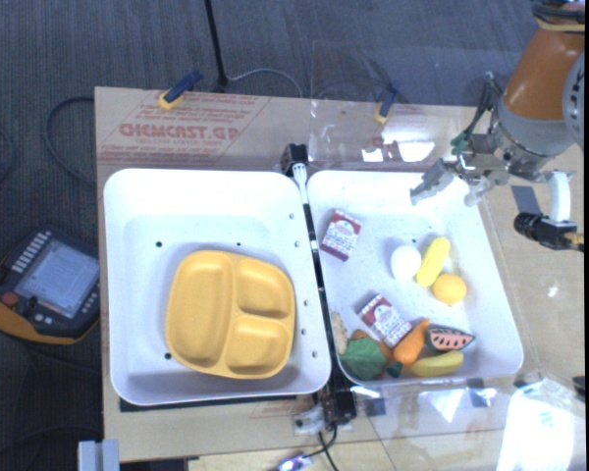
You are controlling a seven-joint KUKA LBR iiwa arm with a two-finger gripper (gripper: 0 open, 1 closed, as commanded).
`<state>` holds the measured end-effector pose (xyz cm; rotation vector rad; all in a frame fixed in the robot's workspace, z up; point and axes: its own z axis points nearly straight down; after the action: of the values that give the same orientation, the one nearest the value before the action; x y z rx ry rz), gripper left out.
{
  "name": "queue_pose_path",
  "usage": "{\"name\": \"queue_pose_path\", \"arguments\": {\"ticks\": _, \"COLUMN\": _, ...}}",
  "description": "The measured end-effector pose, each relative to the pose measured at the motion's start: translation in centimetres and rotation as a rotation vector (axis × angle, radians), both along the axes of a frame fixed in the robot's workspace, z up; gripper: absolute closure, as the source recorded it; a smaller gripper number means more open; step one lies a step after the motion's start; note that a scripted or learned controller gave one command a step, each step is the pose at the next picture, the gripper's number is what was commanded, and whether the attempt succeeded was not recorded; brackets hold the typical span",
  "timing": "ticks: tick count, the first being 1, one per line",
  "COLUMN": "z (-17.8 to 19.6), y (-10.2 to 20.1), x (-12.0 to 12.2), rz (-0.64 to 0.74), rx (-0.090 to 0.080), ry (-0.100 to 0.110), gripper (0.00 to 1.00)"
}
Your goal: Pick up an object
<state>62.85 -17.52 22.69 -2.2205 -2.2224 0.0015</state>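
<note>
My gripper hangs over the far right part of the right bin. It is open, with nothing between its fingers. Below it in the bin lie a white egg, a yellow piece and a small orange fruit. A red carton lies toward the bin's left wall. Near the front edge sit a second red carton, a carrot, a watermelon slice, a green vegetable and a banana.
The left bin holds a yellow divided tray. A black divider bar runs between the bins. A handheld controller lies on the floor at left. Cables run behind the bench.
</note>
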Motion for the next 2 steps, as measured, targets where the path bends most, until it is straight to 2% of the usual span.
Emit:
{"name": "queue_pose_path", "arguments": {"ticks": 1, "z": -12.8, "y": -2.8, "x": 0.9, "rz": -0.192, "rx": 0.005, "ry": -0.002, "gripper": 0.0}}
{"name": "queue_pose_path", "arguments": {"ticks": 2, "z": -13.7, "y": -1.4, "x": -2.6, "rz": -0.457, "rx": 0.0, "ry": -0.015, "gripper": 0.0}}
